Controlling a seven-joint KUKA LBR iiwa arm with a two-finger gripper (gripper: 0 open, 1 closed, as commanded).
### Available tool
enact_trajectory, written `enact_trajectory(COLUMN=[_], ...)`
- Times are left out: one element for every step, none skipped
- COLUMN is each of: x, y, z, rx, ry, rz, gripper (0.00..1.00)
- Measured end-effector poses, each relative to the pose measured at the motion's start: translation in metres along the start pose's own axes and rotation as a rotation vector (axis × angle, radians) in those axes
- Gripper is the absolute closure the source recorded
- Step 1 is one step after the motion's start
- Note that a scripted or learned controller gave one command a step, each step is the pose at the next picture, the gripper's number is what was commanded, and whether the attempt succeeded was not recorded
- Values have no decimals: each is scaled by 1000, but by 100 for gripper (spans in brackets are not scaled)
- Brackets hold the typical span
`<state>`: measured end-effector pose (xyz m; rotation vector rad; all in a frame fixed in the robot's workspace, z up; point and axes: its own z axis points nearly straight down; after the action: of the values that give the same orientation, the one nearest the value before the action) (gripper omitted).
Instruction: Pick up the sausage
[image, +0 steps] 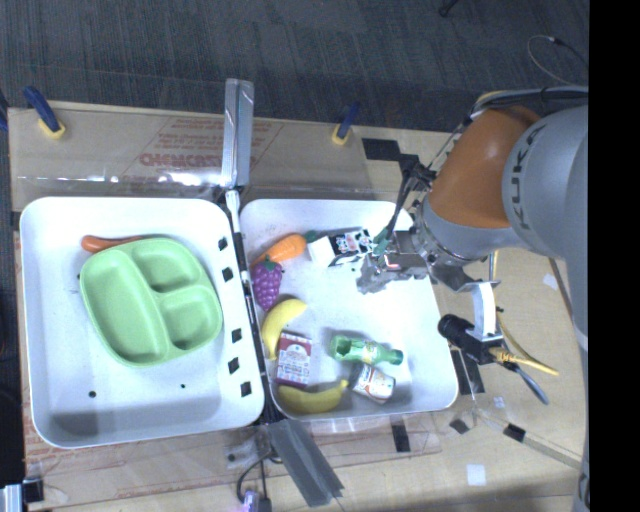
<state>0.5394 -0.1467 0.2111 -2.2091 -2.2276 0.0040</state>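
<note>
Worktop carries two white bins. Arm reaches in over the right bin, well apart from the left bin. Green plate fills much of the left bin. Claw hangs above the right bin's back area; can't tell its state, nothing seen in it. Sausage lies behind the green plate, touching its back rim, partly hidden. Prob. light, smooth, a bit slippery; best taken across its middle, w/ the plate crowding one side.

Orange sausage behind green tray
</note>
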Motion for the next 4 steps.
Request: enact_trajectory(x=[21,-35,-43,-41], y=[17,66,61,62], z=[120,37,50,40], rx=[-2,-5,-2,-2], ry=[-1,-2,0,0], rz=[-72,-34,-52,-58], gripper=[0,0,0,100])
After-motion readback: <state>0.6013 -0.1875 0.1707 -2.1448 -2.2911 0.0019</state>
